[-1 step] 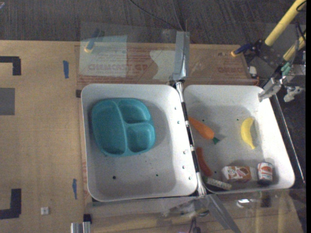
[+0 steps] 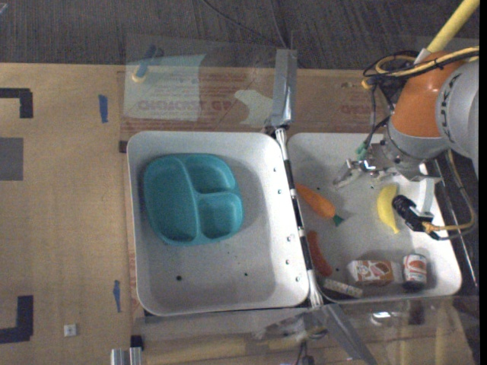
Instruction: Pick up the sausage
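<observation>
The arm (image 2: 456, 109) is grey, with a rounded orange band (image 2: 421, 105) above the wrist; black and yellow cables (image 2: 396, 63) loop over it (bundled loosely). The gripper (image 2: 358, 169) is pale metal.

We see a fairly dim, evenly lit scene with a soft, slightly grainy look and muted colours. The two white bins (image 2: 205, 147) are the brightest areas, without blown-out glare. A clear plastic sheet (image 2: 202, 86) at upper centre carries a pale sheen. Shadows are faint and soft beneath the teal tray (image 2: 194, 198). The arm (image 2: 441, 109) at upper right looks slightly blurred.
</observation>
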`<action>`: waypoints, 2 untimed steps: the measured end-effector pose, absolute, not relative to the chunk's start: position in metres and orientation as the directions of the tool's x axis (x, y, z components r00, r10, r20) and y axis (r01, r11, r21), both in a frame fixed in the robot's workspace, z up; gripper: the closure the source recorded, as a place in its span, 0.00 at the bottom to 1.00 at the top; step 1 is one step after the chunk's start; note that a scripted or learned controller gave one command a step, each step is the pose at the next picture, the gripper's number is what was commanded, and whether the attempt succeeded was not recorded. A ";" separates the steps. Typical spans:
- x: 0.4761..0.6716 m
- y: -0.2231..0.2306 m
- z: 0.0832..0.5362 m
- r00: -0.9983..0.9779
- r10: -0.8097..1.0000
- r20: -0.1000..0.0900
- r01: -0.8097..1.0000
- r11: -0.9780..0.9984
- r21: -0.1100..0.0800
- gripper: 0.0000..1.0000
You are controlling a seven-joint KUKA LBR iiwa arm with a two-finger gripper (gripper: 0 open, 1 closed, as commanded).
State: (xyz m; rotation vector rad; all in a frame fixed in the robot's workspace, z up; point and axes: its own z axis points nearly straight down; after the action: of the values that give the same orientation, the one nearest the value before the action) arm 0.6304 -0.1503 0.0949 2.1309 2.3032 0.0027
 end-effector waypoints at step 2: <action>0.575 -0.111 0.113 0.236 0.972 0.001 0.972 -0.236 -0.003 0.00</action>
State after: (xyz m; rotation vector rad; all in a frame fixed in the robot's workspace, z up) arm 0.5749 -0.1111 0.1130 2.4721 1.9440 -0.0021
